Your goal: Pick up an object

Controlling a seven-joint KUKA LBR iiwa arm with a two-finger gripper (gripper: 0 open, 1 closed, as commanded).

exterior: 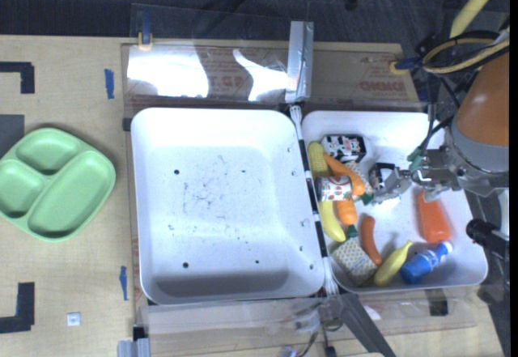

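Over the right bin [388, 122], right of the frame's middle, the gripper [384, 184] hangs with fingers apart, holding nothing. Toys lie just to its left and below: an orange carrot [346, 212] is nearest, lying slanted down the frame.

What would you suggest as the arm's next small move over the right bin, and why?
I would probably lower the gripper a little further, straight down. It hovers over the right bin, beside the pile of toys along the bin's left wall, with nothing seen between its fingers. The orange carrot lies just to its left in this view, so it seems the nearest thing to close on.
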